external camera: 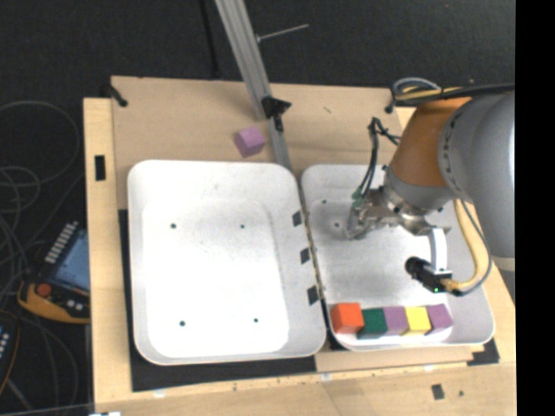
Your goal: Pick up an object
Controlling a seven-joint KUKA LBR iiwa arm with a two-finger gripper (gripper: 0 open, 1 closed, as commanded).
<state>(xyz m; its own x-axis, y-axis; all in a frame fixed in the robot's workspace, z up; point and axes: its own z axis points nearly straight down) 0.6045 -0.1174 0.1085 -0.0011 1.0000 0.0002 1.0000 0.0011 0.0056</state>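
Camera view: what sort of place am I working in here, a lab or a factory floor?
Most likely a robotics lab test bench. Two shallow white bins sit on a plywood board, small coloured blocks line the right bin's near edge, and loose cables with a handheld pendant lie on the floor.

1. I saw the tan bench [208, 115] carrying two white bins, the left bin [143, 232] touching the right bin [334, 180].
2. A purple cube [250, 140] sat directly on the bench (just behind the left bin), near a slanted metal pole [247, 50].

bins [217, 258]: smooth white plastic, slight sheen | bench [347, 102]: matt tan board | arm [481, 146]: smooth grey metal
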